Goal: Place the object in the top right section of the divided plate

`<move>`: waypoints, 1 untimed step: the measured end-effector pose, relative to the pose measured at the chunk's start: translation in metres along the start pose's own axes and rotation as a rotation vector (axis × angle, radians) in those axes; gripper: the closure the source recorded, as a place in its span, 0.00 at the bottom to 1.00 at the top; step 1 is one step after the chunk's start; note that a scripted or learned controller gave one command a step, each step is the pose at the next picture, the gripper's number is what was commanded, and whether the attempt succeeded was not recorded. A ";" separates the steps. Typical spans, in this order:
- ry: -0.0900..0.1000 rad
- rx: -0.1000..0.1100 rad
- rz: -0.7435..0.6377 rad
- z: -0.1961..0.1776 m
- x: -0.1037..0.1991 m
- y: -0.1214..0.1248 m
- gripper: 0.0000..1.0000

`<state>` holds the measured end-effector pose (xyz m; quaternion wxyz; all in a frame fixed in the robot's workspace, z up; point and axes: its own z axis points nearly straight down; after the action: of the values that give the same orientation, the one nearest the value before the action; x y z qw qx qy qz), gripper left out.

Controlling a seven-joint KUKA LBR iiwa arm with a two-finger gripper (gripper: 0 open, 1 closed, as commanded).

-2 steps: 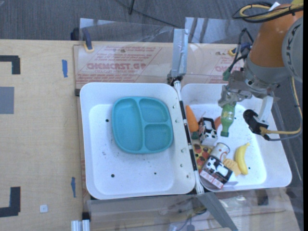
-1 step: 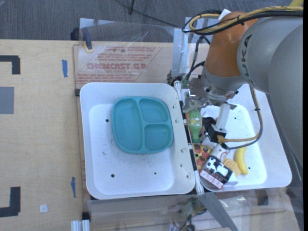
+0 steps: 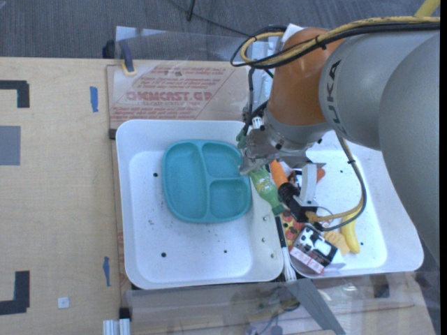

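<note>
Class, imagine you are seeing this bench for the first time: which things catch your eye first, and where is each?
The big grey arm with its orange band dominates the upper right, reaching down between the bins. A teal divided plate lies in the left bin. Small colourful items, including a green object, crowd the right bin under the wrist.

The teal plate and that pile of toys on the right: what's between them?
In the camera view, between the teal plate and the toy pile lie a green object and the bins' white rims.
</note>
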<state>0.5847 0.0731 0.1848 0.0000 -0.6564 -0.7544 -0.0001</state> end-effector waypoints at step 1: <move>0.000 0.000 0.000 0.000 0.000 0.000 0.00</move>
<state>0.5847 0.0730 0.1848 0.0000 -0.6564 -0.7544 -0.0001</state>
